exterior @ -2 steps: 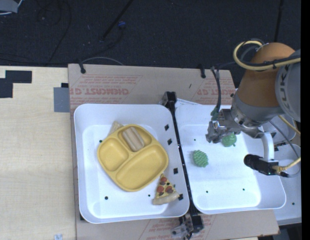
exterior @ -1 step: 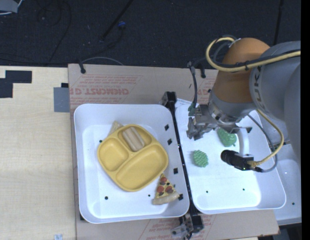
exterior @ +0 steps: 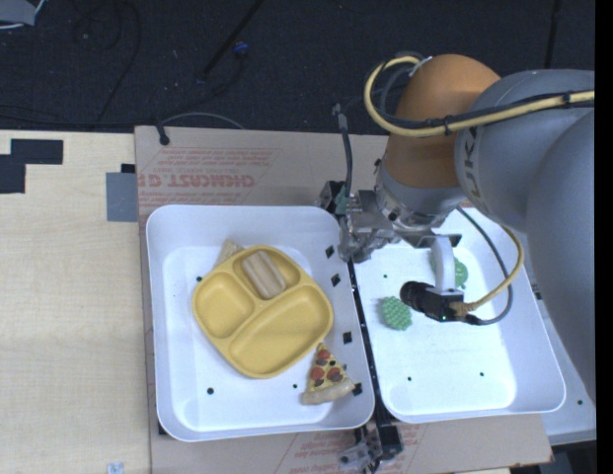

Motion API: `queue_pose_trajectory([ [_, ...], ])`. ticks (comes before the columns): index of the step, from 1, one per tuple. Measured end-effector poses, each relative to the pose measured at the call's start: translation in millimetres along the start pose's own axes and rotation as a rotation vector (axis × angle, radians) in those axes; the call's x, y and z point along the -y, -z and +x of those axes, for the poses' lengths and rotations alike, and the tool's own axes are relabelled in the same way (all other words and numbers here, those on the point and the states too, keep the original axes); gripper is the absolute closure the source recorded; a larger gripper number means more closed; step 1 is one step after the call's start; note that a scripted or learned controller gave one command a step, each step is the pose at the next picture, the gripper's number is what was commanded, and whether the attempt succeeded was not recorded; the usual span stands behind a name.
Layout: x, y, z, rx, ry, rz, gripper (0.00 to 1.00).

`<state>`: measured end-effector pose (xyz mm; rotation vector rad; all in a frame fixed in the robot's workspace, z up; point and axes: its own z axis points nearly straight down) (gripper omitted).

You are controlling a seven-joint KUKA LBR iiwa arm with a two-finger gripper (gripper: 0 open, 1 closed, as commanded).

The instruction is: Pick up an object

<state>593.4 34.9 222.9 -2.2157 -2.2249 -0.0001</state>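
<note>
Reaching over the right bin (exterior: 464,383) at its top-left corner, the gripper (exterior: 357,230), its opening impossible to judge, hangs near a green object (exterior: 395,313).

Small green thing (exterior: 461,273) half behind the arm (exterior: 538,156).

smooth yellow plastic tray (exterior: 249,342) in a glossy white plastic bin (exterior: 178,265); knobbly green toy (exterior: 395,313).

**Colours in the Bins**

The bins (exterior: 178,393) were white. The plate (exterior: 271,339) was yellow, the bun (exterior: 264,273) tan. The pizza slice (exterior: 327,375) was tan with red spots. The bumpy lump (exterior: 395,313) was green. The worktop (exterior: 59,314) was pale wood.
</note>
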Motion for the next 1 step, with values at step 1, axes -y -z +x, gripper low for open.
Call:
queue_pose_trajectory([
  [1,-7.9,-9.3,47.3,0.001,0.000,0.002,1.00],
])
